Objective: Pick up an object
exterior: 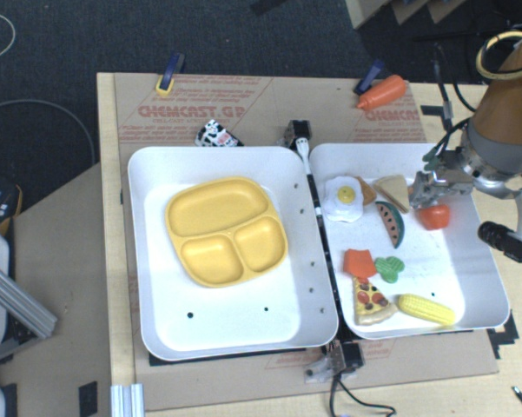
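Left bin carries a yellow divided plate. In the right bin, fried egg, watermelon slice, pizza slice and corn cob. By its far right edge, the gripper sits just above a red toy; its grip can't be made out.

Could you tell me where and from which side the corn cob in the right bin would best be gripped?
Probably across its middle, coming straight down from above. The corn lies flat and long, running left to right near the front wall of the right bin, so fingers closing across its narrow width should fit. The pizza slice sits close to its left end, so mid-cob looks safer.
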Robot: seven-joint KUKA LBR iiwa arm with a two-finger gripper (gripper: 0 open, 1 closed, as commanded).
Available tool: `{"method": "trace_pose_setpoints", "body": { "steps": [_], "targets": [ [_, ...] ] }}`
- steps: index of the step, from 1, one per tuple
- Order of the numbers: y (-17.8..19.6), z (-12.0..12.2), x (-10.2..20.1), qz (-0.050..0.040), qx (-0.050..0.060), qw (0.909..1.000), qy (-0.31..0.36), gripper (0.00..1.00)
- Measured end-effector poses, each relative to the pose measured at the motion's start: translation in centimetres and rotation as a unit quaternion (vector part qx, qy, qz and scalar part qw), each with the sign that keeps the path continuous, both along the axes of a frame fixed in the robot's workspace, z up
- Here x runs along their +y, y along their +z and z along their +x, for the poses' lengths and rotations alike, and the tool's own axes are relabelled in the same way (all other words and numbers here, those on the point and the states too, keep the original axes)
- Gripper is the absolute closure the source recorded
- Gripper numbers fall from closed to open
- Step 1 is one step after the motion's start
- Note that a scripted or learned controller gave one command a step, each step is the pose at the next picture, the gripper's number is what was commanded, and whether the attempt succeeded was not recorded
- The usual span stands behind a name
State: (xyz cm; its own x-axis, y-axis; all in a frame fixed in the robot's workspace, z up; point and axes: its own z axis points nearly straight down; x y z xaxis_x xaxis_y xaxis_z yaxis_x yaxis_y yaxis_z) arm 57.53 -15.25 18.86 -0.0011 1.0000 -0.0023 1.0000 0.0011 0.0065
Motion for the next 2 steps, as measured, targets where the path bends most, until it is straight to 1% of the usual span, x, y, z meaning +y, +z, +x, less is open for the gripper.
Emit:
{"method": "trace_pose_setpoints", "body": {
  "steps": [1,2],
  "targets": [
    [3.9,0.1,0.0,-0.0001,0.0,1.0,0.0,1.0],
    [3.3,-1.1,5.3,0.0027,0.005,1.0,0.002,1.0]
  ]
}}
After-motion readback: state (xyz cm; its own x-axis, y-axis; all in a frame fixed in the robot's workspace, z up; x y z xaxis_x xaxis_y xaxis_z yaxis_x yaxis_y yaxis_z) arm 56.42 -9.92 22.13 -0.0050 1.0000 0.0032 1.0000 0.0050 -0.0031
